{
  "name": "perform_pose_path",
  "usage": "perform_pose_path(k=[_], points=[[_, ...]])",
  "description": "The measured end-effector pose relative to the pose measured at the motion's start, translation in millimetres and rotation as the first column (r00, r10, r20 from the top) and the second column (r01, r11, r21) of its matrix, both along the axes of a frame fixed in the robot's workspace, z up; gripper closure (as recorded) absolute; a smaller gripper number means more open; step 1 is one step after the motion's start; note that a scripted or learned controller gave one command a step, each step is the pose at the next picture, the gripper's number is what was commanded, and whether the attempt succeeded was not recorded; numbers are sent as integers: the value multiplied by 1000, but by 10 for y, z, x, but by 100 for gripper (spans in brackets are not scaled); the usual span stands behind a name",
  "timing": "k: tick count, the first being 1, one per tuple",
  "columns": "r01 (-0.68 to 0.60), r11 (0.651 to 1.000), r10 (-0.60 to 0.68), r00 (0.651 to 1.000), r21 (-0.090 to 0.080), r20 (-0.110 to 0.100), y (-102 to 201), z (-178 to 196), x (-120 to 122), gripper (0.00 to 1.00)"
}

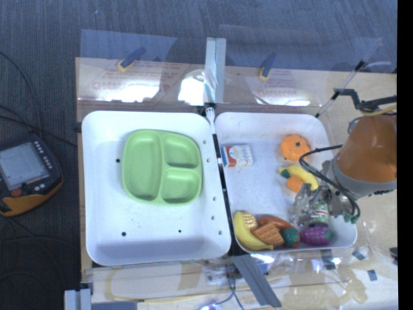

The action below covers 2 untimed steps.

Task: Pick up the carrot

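Note:
The carrot (271,234) is orange with a green top and lies near the front edge of the right bin (258,124). It rests between a yellow banana (245,230) and a bunch of purple grapes (316,234). A reddish piece (276,221) lies against its far side. My gripper (312,206) hangs low over the bin's right front part, just above the grapes and a short way right of the carrot. I see nothing clearly held in it. The orange-banded wrist (369,150) covers the bin's right rim.
A round orange fruit (295,147), a small yellow piece (298,173), an orange chunk (294,184) and a small white carton (237,155) also lie in the right bin. The left bin (103,231) holds a green divided plate (162,166). A pendant (26,170) lies off the bench at left.

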<state>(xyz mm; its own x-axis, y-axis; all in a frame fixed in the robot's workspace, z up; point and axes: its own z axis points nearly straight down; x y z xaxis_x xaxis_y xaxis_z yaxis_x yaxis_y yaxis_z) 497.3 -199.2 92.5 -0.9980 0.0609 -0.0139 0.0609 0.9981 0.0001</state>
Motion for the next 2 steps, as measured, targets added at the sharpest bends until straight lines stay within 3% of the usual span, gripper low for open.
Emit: perform_pose_path(k=[1, 2], points=[[-98, 995, 98, 995, -7, 0, -253, 1445, -100, 100], [-439, 899, 439, 899, -4, -7, -230, 2426, 124, 100]])
